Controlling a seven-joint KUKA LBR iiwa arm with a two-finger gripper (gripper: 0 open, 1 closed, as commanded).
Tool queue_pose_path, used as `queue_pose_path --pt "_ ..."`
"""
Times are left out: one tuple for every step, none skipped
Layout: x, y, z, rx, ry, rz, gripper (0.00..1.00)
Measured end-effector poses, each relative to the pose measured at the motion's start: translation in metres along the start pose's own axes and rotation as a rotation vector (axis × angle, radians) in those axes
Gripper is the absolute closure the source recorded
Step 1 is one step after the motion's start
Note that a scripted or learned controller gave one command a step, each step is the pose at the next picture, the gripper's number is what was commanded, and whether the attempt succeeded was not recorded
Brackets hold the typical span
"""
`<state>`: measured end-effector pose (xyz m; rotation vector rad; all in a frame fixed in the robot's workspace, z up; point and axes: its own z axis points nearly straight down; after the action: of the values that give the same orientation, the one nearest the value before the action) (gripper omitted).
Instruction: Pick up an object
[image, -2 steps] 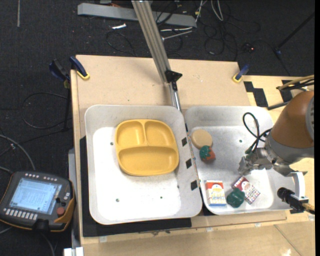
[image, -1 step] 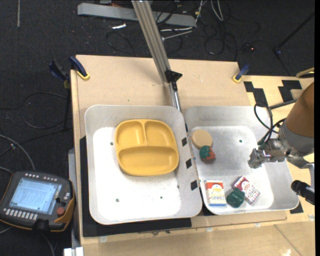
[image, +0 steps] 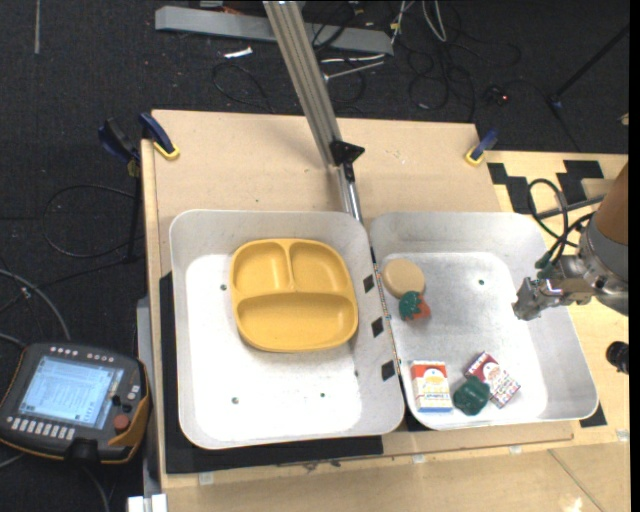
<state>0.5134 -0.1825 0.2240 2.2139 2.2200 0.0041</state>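
Gripper (image: 528, 300): above right bin's (image: 560, 345) right side, jaw state indeterminate. Nearest candidate: red-white packet (image: 496, 378), near edge, touching green object (image: 470, 396). Risk: crowded neighbours probably spoiling grasp.

In the right bin (image: 520, 340) lie a tan disc (image: 404, 276), red-green toy (image: 413, 307), white box (image: 431, 386), green block (image: 470, 396) and red packet (image: 494, 377).

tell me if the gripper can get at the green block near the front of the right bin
Probably yes. The gripper hangs over the right bin, and the green block lies uncovered, though a red packet and a small box crowd it.
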Motion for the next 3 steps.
queue_pose_path --pt "0.051 0.0 -0.011 0.006 0.002 0.0 1.0" --pt "0.1 -0.001 -0.001 0.007 0.003 0.0 1.0" --pt "0.144 -0.003 -0.009 0.005 0.004 -0.005 1.0"
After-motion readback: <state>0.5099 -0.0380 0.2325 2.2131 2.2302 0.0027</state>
